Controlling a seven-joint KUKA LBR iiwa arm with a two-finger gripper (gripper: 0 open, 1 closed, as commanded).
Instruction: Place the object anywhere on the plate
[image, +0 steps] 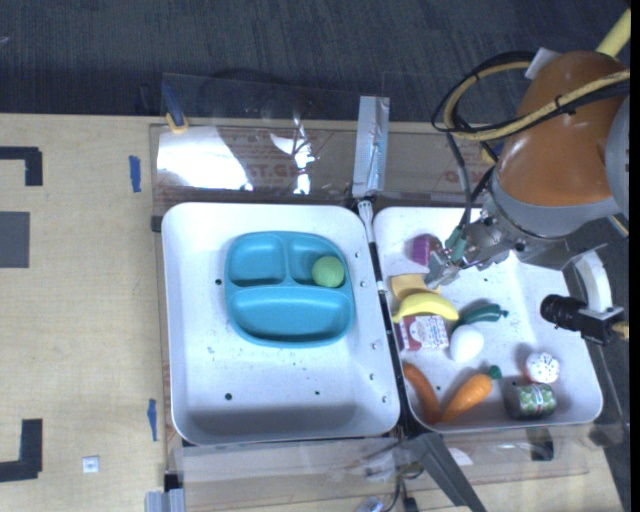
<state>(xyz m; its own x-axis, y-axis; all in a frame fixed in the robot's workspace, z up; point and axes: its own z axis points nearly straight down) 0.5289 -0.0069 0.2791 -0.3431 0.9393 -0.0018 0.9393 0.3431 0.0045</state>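
Where the bench begins at the left, bare tan board (70, 300) carries black corner marks and short strips of blue tape.

Left bin (200, 400): shallow, white, speckled with small dark spots. Contents: one blue divided plate (285, 315) with three compartments, set toward the bin's far half. One green ball (327, 271), perhaps a lime, lies in the plate's upper right compartment.

Divider: a clear plastic panel (372, 150) stands at the far edge between the bins.

Right bin (575, 400): shallow, white, holding toy foods close together.
- purple item (424, 247), near the far left corner; kind not clear.
- yellow block (405, 285), just beside the left wall.
- banana (425, 306), touching the block's near side.
- small red and white carton (428, 333), under the banana's curve.
- white egg (466, 345), just right of the carton.
- green item (482, 313), dark, slender, above the egg.
- sausage (420, 392), reddish orange, near the front left corner.
- carrot (468, 393), orange with green top, just beside the sausage.
- round white piece with red dots (542, 368), toward the right.
- green can (530, 401), lying on its side at the front right.

Arm: grey with an orange band (565, 110), over the right bin's far side. Gripper (440, 270) hangs just right of the purple item and above the banana; whether its pincer is parted or closed cannot be told, and nothing shows between the tips.
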